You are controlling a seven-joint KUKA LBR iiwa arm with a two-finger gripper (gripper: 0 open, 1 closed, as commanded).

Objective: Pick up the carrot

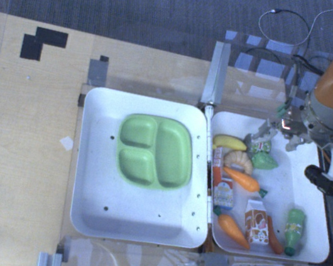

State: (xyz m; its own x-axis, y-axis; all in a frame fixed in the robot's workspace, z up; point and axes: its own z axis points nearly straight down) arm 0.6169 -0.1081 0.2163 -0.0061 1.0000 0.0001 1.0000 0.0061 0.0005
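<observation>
Two carrots lie in the right bin [318, 251]. One carrot [242, 179] rests near the bin's middle with its green stub pointing right. The other carrot [232, 230] lies at the front left corner, beside a juice carton [256, 222]. My gripper [275, 140] hangs over the far part of the right bin, behind the middle carrot and apart from it. Its fingers [258, 141] are spread open with nothing between them. A green leafy item [264, 159] sits just below the gripper.
The right bin also holds a banana [228, 142], a bread roll [239, 160], a small packet [223, 192], a green bottle [293, 230] and a thin orange-red piece [275, 239]. The left bin [93, 167] holds a green divided tray [154, 150].
</observation>
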